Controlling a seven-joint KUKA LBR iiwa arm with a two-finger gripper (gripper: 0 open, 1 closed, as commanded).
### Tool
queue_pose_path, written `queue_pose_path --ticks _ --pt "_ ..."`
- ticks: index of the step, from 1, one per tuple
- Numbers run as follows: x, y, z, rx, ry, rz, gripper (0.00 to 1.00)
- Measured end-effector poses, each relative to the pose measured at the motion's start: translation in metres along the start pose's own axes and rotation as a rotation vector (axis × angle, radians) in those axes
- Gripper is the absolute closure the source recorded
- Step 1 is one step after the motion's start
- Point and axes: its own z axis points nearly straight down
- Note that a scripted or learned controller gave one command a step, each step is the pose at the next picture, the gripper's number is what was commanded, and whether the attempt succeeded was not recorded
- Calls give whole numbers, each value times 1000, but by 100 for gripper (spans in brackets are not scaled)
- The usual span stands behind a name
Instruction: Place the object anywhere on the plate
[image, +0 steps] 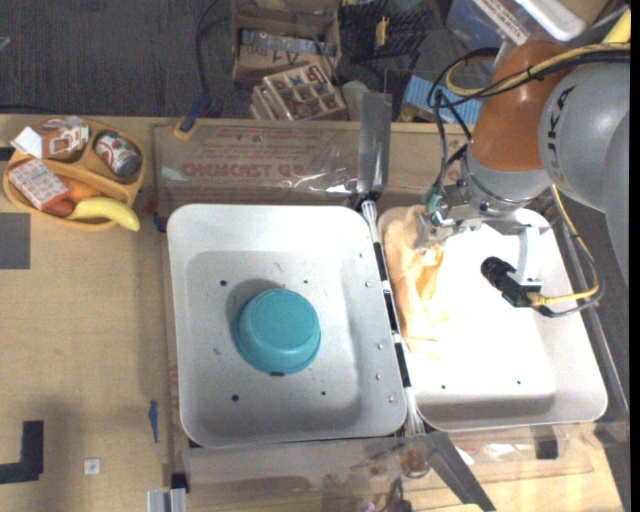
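The pale orange object (418, 272) is lying in the right bin (520, 385), pressing against that bin's left wall and reaching up into its far left corner. It is looking soft and crumpled, partly see-through, and I cannot tell exactly what kind of thing it is. The rest of this bin's floor is shining very bright under the light.

The gripper (438, 216) is hanging just over the far end of the orange object. Whether it is open or closed I cannot tell, because the wrist is covering it from above, and I also cannot tell if it is touching the object. The grey arm (590, 120), with its orange band, is coming in from the right and bending down over the far right corner of the bin. A black part (503, 280) with a yellow cable is hanging beside the gripper, over the middle of the right bin.

The teal plate (278, 330) is sitting in the left bin (200, 240), near the middle of its floor, well apart from the object. It is round and looking deep, almost like a bowl.

Behind the left bin a clear plastic sheet (260, 165) with red letters is lying on the bench. At the far left a yellow tray (25, 190) is holding a banana (105, 210) and other toy food.
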Motion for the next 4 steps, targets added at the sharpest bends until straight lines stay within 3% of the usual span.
queue_pose_path --ticks 1,4 --pt "-1 0 -40 -1 0 1 100" --pt "132 -19 -39 -2 2 -1187 100"
